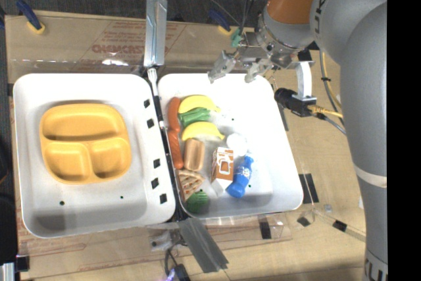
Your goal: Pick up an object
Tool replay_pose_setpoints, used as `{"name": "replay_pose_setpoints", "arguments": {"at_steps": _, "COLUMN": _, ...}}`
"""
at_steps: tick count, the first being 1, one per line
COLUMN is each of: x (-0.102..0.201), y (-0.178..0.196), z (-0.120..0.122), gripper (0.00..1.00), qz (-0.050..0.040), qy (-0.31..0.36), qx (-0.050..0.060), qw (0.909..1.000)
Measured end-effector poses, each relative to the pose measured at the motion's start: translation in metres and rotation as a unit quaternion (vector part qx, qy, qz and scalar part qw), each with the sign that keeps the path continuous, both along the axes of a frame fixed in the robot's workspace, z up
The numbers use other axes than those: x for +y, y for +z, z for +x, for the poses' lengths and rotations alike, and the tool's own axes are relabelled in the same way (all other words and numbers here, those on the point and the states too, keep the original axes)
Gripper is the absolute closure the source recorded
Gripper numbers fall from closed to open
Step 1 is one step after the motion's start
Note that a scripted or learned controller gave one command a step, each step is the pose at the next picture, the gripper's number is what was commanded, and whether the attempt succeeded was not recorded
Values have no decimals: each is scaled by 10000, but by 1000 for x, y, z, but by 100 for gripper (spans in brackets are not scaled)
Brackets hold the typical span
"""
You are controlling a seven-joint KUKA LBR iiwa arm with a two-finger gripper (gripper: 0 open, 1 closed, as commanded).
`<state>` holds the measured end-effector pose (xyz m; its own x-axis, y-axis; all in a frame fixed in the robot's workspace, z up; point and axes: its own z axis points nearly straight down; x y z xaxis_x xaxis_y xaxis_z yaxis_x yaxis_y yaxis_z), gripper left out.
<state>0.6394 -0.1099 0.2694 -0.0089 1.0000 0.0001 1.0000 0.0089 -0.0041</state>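
Big grey arm with the orange band fills the near right side. Its end effector hangs spread open, gripping nothing, over the right white bin's far edge. Below it sits the yellow plastic banana, amid cluttered toys.

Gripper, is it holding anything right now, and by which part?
Nothing. The gripper hangs open above the right bin's far edge, with no object between its fingers.
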Motion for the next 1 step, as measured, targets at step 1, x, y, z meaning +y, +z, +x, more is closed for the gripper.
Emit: {"name": "replay_pose_setpoints", "arguments": {"at_steps": 1, "x": 0, "y": -114, "z": -27, "gripper": 0, "qz": 4, "qy": 182, "qx": 44, "qw": 9998}}
